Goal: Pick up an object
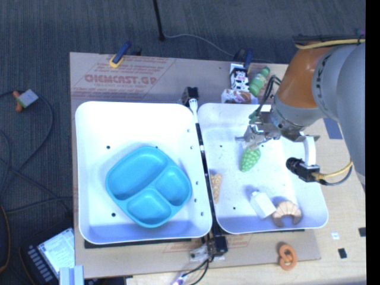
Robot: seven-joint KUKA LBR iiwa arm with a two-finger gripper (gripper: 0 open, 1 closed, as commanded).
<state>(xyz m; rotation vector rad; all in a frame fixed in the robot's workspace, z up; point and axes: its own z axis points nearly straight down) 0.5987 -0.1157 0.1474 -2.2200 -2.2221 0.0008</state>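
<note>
Camera view, gripper low over green object

Grey, rounded arm with a broad orange band above the wrist; black cables along the wrist, a yellow cable beside a white bracket, metal gripper below.

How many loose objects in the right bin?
4: green item under the gripper, white block and croissant near front, waffle piece at left wall. Arm may hide more.
</note>
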